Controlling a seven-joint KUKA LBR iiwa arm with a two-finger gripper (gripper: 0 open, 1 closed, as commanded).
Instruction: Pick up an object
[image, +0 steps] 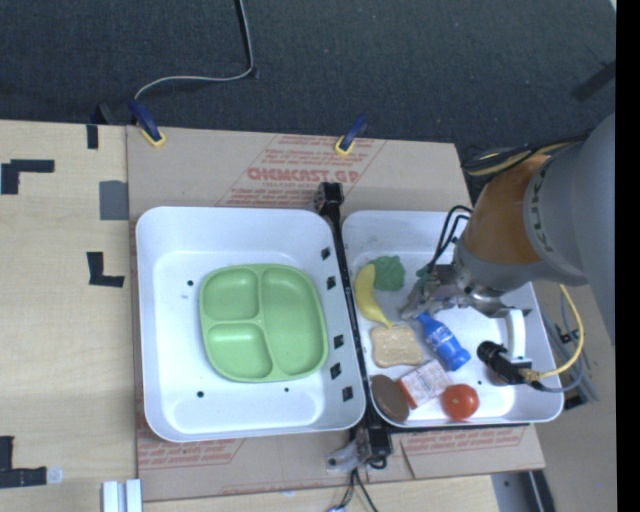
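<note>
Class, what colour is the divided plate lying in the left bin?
Light green; the divided plastic plate shows plainly in the camera view.

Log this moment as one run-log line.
gripper: low in right bin, above blue bottle | grasp: unconfirmed | nearby: banana, broccoli, bread slice, tomato | left bin: green divided plate

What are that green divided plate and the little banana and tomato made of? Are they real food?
The green divided plate looks like moulded plastic: one even pale colour, rounded compartments, soft sheen. The banana and the tomato look like plastic toy food, judging by their flat uniform colour and smooth skin, though this view cannot settle it.
</note>
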